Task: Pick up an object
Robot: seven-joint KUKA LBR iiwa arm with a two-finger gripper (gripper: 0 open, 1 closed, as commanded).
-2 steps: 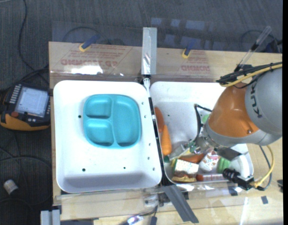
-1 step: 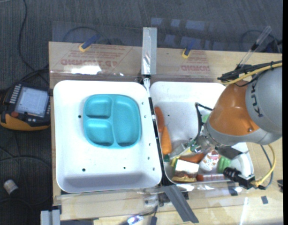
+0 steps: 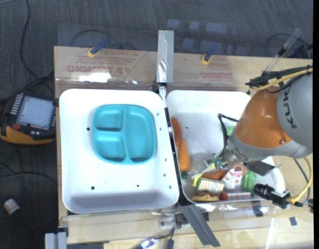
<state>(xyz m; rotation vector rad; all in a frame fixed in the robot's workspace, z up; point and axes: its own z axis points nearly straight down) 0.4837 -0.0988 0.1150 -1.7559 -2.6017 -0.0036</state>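
A: Two bins, quick pass. Left bin [image 3: 71, 191] has just a blue divided plate [image 3: 123, 133], sitting about centre. Right bin [image 3: 201, 105] has all the clutter, heaped toward 6 o'clock against the near wall, probably because it slid or got dropped there.

B: What's in the heap?

A: Toy carrot [image 3: 181, 148] lying along the bin's left wall at about 9 o'clock. Then a brown hot-dog-looking toy [image 3: 207, 189] low in the pile, a red-and-white packet [image 3: 233, 177] beside it, a green piece [image 3: 248, 181] at its 3 o'clock. All touching or overlapping. Too small to name more.

B: Which one's the target?

A: Any object counts. The arm [image 3: 263, 126] hangs over the right half of that bin, wrist pointed down at the heap, so my guess is it's going for something near the packet.

B: Gripper?

A: Gripper [image 3: 228, 162] is down at the top of the pile, just above the packet and the silvery bit at its 9 o'clock. The wrist body covers it. How wide it's set, can't tell. Whether it has anything, can't tell either. Nothing visibly lifted.

B: Risk?

A: Crowded pile, could easily snag two pieces or slip off.
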